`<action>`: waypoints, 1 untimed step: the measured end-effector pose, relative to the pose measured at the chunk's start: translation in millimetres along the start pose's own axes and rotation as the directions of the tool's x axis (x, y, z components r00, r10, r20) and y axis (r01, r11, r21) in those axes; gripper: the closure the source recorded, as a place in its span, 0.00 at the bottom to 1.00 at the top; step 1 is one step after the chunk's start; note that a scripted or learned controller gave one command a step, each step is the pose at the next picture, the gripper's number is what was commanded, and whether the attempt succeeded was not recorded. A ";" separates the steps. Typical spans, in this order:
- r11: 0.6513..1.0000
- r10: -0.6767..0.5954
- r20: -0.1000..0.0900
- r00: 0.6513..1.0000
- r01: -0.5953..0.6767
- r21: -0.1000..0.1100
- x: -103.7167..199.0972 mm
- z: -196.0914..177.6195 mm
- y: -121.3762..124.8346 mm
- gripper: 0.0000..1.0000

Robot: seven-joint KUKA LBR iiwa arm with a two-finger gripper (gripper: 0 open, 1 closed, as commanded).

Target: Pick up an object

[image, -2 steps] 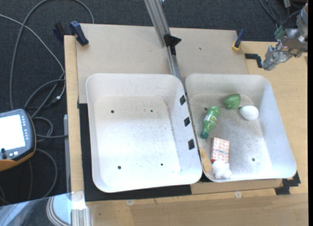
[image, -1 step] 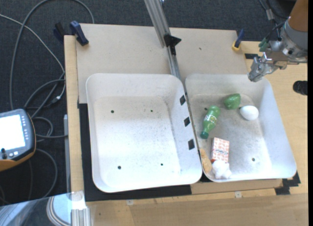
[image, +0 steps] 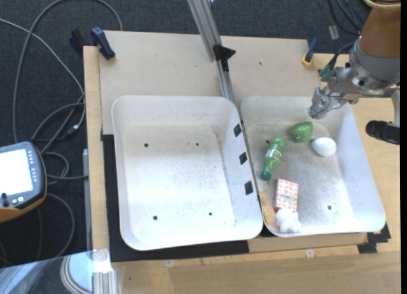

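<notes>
Overhead, the gripper (image: 318, 109) is hanging above the far right corner of the right bin (image: 356, 159), its fingers pointing down and left; how far apart they are standing cannot be told, and nothing is showing between them.

Right bin contents, nearest the gripper first:
- green rounded object (image: 302, 132), lying just below and left of the fingertips, apart from them;
- white egg-shaped object (image: 324, 146), sitting just beside the green one, to its lower right;
- green plastic bottle (image: 273, 156), lying on its side at a slant, near the bin's left wall;
- orange-and-white patterned packet (image: 286, 193), lying flat below the bottle;
- small white crumpled item (image: 288, 221), touching the packet's near edge.

Left bin (image: 127, 178) is sitting alongside, its wall touching the right bin's.

Grey arm (image: 380, 57) is entering from the right.
</notes>
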State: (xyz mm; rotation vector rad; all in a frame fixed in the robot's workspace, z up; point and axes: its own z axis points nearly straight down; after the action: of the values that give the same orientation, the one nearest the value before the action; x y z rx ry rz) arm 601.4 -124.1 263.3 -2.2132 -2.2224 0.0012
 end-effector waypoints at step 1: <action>1.000 0.000 0.000 1.000 0.000 0.001 43.9 15.2 -22.5 1.00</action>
State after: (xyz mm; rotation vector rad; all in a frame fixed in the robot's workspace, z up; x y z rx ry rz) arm 578.6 -80.2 248.3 -2.2122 -2.2224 0.0025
